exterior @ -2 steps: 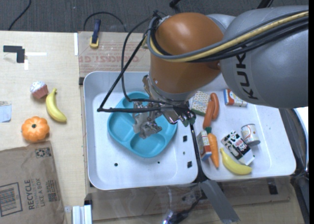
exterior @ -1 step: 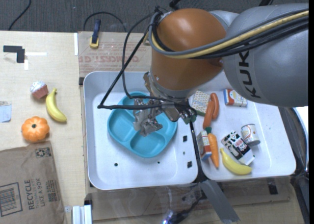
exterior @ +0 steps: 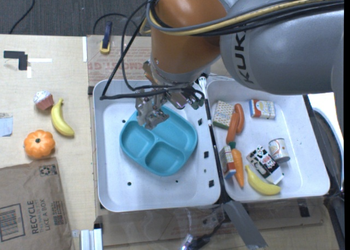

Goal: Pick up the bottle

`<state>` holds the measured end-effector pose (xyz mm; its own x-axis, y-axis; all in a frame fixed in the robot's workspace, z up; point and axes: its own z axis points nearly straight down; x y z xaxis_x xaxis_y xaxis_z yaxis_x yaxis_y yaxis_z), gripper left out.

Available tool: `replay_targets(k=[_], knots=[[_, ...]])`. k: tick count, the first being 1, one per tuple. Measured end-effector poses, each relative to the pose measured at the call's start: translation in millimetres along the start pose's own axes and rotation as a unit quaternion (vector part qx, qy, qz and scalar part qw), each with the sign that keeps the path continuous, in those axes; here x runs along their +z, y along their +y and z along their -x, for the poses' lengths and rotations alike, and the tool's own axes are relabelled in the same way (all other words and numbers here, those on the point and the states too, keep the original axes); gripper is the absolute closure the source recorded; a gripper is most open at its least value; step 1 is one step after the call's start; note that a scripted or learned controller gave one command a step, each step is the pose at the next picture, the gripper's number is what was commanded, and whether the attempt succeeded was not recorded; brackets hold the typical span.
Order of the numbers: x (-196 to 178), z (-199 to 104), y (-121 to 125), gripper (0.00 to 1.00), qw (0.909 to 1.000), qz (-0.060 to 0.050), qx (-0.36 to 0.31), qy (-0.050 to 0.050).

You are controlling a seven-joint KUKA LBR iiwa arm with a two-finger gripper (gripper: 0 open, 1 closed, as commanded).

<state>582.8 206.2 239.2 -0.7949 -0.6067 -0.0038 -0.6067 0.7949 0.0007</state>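
**Inspector:** Starting far to the pincer's left, on the bare surface (exterior: 65,68), a cupcake (exterior: 42,100), a banana (exterior: 61,118) and a small pumpkin (exterior: 39,144) are lying loose. None of them is bearing on the task.

**Clerk:** And the pincer itself?

**Inspector:** The pincer (exterior: 152,113) is hanging low in the left bin (exterior: 109,189), over the upper left corner of a blue divided tray (exterior: 159,140). Cables and the bulk of the arm are crowding it. I cannot tell how far open it is, and I am seeing nothing gripped in it.

**Clerk:** Where is the bottle lying?

**Inspector:** I am judging the bottle (exterior: 235,122) to be the long orange-red item well to the pincer's right, across the divider in the right bin (exterior: 311,134). That reading is uncertain, as its shape is too small to confirm. It is resting among a carton (exterior: 261,109), a carrot-like piece (exterior: 239,168), a black-and-white pack (exterior: 265,161), a small can (exterior: 279,148) and a second banana (exterior: 263,184).

**Clerk:** So progress?

**Inspector:** In my judgement nothing is being lifted. The pincer is working in the wrong bin, so the crossing, the descent, the grip and the lift are all outstanding.

**Clerk:** Anything hidden?

**Inspector:** The arm is covering the rear edges of both bins.
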Motion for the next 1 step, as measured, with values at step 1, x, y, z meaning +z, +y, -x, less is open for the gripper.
replay_targets(k=[1], knots=[[46.9,-18.2,0.2,1.00,0.9994,0.000,0.034,0.001]])
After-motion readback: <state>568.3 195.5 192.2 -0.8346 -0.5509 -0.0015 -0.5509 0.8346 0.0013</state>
